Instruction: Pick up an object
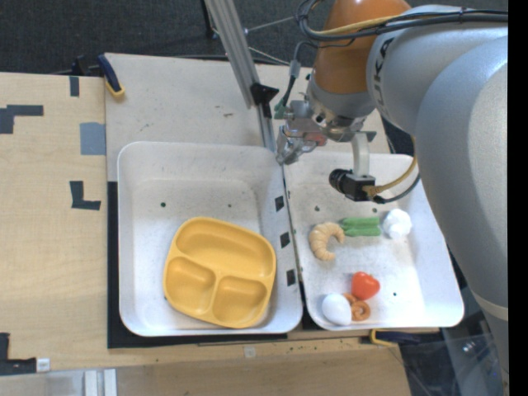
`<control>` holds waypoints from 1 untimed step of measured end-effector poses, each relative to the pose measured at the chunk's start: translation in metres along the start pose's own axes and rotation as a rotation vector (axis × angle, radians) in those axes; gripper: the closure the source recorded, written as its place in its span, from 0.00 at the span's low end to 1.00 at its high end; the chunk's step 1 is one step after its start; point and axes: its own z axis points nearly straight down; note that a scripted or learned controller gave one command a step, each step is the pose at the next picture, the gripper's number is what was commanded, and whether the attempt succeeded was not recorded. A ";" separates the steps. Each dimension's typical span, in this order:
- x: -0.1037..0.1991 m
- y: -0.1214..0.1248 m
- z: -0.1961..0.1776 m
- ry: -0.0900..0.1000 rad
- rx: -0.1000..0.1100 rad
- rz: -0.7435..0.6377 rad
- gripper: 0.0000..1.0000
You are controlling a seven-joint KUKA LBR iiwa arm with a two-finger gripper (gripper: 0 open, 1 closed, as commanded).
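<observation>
At the far edge of the bins, above the divide between them, hangs the gripper [290,148]; whether it is open or closed I cannot tell. In the right bin [429,299] lie a croissant [325,239], a green piece [360,226] touching a white ball [397,223], a red piece [365,285] and a white egg [336,308]. The left bin [140,221] holds a yellow divided tray [219,271].

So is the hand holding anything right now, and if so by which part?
Nothing can be seen held. The hand hangs over the divide between the bins, well above the croissant and other items lying in the right bin.
</observation>
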 end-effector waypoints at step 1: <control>0.051 0.012 0.006 -0.001 -0.001 0.001 1.00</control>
